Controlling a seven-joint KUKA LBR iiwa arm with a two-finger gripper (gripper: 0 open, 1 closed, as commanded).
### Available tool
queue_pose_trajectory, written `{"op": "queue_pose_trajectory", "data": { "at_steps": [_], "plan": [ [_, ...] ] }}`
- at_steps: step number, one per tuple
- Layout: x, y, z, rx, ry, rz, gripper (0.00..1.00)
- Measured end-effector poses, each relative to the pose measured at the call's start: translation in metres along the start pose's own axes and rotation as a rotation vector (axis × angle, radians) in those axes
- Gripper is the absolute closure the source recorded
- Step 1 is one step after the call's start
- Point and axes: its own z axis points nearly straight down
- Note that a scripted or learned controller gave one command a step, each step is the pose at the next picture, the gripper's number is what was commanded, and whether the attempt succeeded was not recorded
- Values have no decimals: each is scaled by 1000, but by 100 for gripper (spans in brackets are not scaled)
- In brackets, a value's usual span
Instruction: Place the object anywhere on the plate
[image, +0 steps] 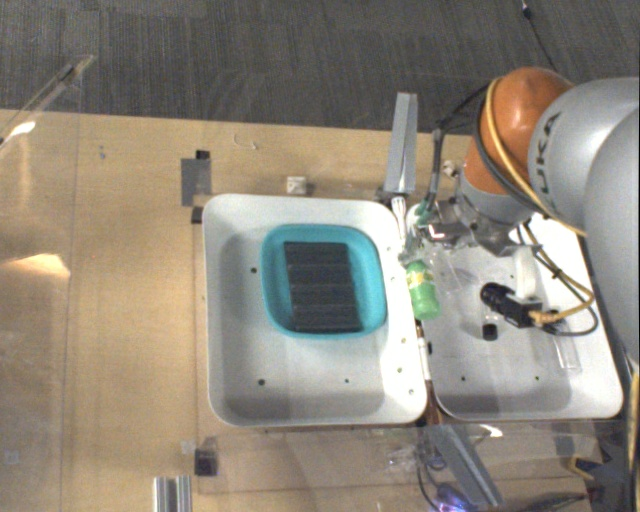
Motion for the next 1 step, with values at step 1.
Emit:
{"op": "queue_pose_trajectory", "data": {
  "at_steps": [1],
  "plan": [
    [0,0,0,0,0,-1,0]
  ]
}}
